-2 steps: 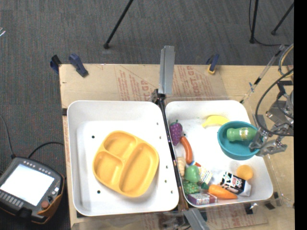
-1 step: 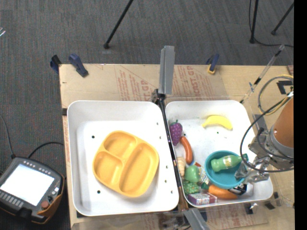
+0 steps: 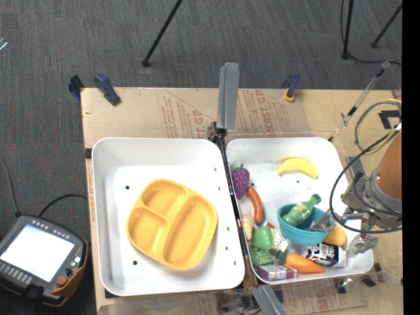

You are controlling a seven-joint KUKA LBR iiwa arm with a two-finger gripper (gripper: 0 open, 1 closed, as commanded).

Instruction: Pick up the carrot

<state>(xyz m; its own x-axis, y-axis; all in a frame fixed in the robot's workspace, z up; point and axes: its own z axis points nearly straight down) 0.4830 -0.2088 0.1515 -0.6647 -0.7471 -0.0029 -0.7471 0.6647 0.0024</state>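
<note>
We've got the carrot (image 3: pixel 304 263) lying at the near edge of the right bin (image 3: pixel 262 151), next to a small black-and-white carton (image 3: pixel 323 252). The gripper (image 3: pixel 342 235) hangs over the bin's right side beside the teal bowl (image 3: pixel 296 226). We honestly can't tell if it's grasping anything.

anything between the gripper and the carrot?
Nothing visible. The gripper sits at the right bin's right edge; the carrot lies just below-left of it, top exposed, with a small black-and-white carton touching its upper side.
</note>
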